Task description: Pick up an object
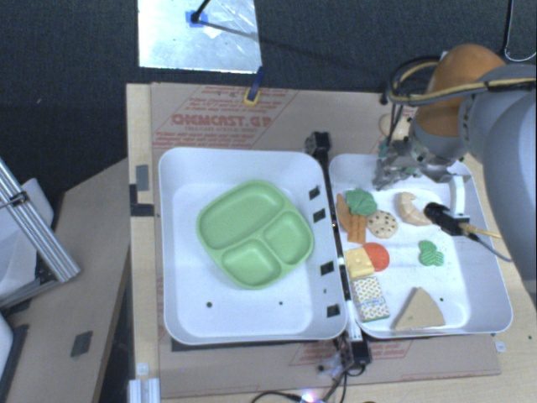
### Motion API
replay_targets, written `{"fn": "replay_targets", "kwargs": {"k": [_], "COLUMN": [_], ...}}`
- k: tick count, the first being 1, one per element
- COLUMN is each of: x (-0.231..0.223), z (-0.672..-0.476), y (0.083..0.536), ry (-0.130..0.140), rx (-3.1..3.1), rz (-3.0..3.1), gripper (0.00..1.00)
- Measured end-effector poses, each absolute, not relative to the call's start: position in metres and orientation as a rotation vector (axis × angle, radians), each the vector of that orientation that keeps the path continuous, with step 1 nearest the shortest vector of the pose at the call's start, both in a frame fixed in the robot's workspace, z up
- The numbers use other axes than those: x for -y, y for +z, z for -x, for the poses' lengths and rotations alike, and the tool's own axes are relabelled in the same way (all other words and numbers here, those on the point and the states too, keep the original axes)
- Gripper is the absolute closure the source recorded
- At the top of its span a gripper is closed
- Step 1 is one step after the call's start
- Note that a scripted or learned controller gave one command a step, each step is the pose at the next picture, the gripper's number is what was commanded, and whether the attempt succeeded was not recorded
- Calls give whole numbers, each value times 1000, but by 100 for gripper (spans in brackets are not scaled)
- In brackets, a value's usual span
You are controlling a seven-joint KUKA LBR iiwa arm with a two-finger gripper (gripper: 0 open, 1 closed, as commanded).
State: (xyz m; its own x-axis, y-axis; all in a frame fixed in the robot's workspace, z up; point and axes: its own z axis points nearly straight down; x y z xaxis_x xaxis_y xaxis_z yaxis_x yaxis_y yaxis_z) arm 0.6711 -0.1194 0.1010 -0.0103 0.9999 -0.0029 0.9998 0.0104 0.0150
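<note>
The hand (pixel 390 173) hangs over the far-left part of the right bin (pixel 491 296); its grip state cannot be determined. Toy food items lie in this bin, including a green leafy piece (pixel 362 201) just near the hand and a cookie (pixel 382 223). The left bin (pixel 180 309) contains a green divided plate (pixel 254 234).

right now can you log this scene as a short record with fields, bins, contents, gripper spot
left bin: holds a green divided plate
right bin: toy food, including a cookie, a red tomato, a tan wedge and a small green piece
gripper: over the right bin's far corner, above the food
held: nothing seen between the fingers
</note>
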Motion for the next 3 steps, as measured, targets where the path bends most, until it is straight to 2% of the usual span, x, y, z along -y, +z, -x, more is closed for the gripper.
{"fn": "replay_targets", "kwargs": {"k": [1, 2, 3], "x": [127, 135, 135], "z": [-676, -672, -673], "y": [150, 206, 226], "ry": [7, 7, 4], "rx": [-2225, -2219, -2224], "rz": [-2209, -2214, -2214], "gripper": [100, 100, 100]}}
